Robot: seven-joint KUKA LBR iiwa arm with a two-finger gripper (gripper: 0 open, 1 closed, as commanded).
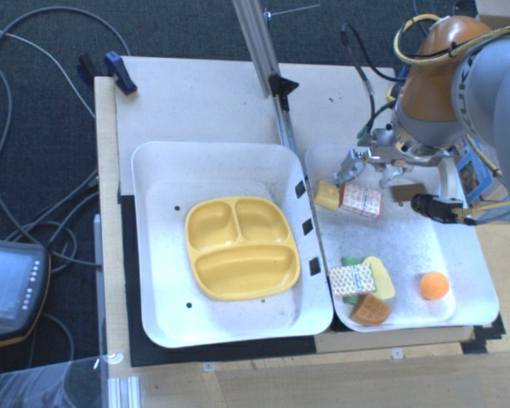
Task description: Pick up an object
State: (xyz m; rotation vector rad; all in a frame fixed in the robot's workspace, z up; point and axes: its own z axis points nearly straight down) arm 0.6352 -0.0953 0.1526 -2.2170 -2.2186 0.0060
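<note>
My gripper (pixel 370 173) hangs over the far part of the right bin (pixel 467 313), with its fingers spread open and nothing between them. Just below it in the view lies a white box with red print (pixel 362 201), and a pale yellow block (pixel 326 195) rests against the box's left side. Nearer the front of the same bin are a green and white packet (pixel 352 278), a yellow piece (pixel 382 279), a brown waffle-like piece (pixel 371 311) and an orange ball (pixel 434 286).
A yellow divided plate (pixel 241 247) lies in the left bin (pixel 153 228). A metal pole (pixel 253 24) slants up from between the bins. Cables and a black part (pixel 438 207) hang off the arm at the right bin's far right.
</note>
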